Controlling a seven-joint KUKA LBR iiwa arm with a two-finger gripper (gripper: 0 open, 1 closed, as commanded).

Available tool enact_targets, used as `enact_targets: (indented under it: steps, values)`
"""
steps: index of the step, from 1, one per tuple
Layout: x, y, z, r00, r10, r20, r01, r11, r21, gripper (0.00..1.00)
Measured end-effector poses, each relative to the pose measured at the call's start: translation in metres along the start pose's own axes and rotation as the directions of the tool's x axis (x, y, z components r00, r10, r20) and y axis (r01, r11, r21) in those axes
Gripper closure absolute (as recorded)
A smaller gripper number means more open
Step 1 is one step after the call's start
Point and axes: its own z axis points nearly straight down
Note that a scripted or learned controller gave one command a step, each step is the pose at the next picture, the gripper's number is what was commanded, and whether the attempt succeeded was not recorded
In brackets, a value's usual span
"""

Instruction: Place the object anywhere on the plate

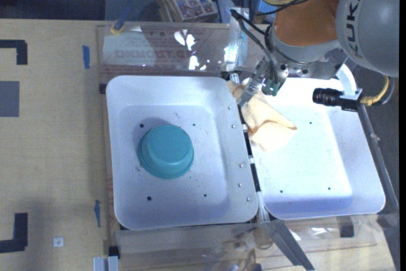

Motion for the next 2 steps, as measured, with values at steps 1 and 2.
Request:
enact_targets:
  steps: [1, 2]
  values:
    - [0.018, 0.050, -0.006, 0.921, -0.389, 0.006, 0.389, 0.921, -0.003, 1.00]
    - [0.045, 0.087, -0.010, 0.830, -0.557, 0.007, 0.557, 0.830, -0.003, 1.00]
